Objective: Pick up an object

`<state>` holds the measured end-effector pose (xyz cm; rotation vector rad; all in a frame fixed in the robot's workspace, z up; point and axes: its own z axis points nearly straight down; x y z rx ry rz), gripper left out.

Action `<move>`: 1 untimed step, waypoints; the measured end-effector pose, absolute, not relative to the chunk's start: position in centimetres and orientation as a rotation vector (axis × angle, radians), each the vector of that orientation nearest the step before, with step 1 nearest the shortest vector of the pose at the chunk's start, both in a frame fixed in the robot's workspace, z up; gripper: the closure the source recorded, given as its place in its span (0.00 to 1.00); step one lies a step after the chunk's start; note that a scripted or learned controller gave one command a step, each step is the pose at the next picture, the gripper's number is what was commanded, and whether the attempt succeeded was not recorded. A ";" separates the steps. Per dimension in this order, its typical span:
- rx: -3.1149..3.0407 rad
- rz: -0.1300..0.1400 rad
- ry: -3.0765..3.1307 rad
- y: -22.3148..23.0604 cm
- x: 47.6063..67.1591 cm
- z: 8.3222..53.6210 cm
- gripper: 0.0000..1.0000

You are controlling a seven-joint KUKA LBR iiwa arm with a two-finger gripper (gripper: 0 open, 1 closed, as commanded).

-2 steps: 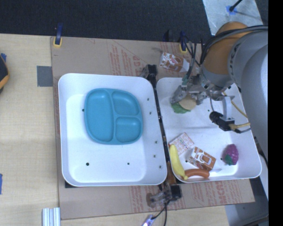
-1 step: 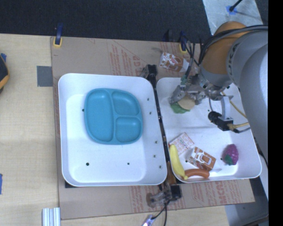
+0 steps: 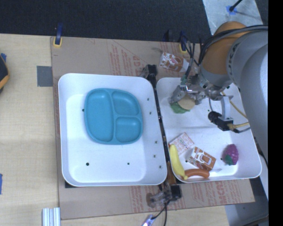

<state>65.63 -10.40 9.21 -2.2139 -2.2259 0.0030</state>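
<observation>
1. Camera view: your gripper (image 3: pixel 185 97) is down in the right bin (image 3: pixel 245 173), up toward its 11 o'clock corner, sitting right over a small green and tan food piece (image 3: pixel 183 106). I can't tell from here whether the claw is released or clenched, and I can't see the piece between its tips, so don't count this as a grasp yet.

2. That piece looks low and rounded, and it lies near the bin's left wall. My worry: the tips slide off its top or shove it against the wall, and you lift with nothing.

3. The black cable end (image 3: pixel 220 120) hangs at 4 o'clock from the claw, just beside it. A sideways retreat could drag it across the bin floor.

4. The other candidates lie well apart, along the bin's 6 o'clock edge: banana (image 3: pixel 176 162), hot dog (image 3: pixel 196 174), two packets (image 3: pixel 192 152) and purple grapes (image 3: pixel 230 154). They're packed close, so a retry there risks pinching two at once.

5. The left bin (image 3: pixel 70 168) holds the blue divided plate (image 3: pixel 113 115), out of harm's way.
</observation>
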 end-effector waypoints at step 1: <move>-2.214 0.004 -2.224 -10.1 65.6 9.2 0.00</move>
